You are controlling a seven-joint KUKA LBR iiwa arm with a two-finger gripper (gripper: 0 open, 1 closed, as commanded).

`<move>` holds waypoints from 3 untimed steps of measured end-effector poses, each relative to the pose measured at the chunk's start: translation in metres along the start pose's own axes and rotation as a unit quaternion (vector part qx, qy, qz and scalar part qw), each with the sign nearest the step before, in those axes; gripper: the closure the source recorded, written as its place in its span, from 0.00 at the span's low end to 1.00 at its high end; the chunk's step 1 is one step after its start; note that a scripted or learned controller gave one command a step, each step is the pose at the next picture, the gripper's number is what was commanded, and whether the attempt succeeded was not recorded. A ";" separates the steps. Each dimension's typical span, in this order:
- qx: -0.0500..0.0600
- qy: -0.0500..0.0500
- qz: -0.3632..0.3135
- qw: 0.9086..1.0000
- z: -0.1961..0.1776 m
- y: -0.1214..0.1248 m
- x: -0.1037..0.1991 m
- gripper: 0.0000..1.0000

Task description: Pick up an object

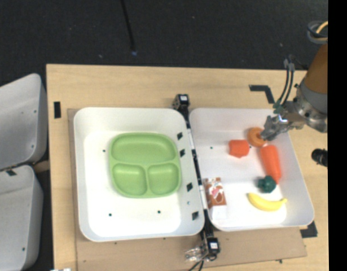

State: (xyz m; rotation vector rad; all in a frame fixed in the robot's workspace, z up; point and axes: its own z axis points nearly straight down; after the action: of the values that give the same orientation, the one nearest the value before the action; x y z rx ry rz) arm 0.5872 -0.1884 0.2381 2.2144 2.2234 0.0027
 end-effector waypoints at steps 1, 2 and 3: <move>0.001 0.001 -0.001 1.000 -0.011 0.000 0.053 1.00; 0.002 0.001 -0.001 1.000 -0.020 -0.006 0.107 1.00; 0.001 0.002 -0.002 1.000 -0.026 -0.006 0.162 1.00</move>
State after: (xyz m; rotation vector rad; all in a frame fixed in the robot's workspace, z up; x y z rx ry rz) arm 0.5806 -0.0260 0.2642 2.2124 2.2307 0.0035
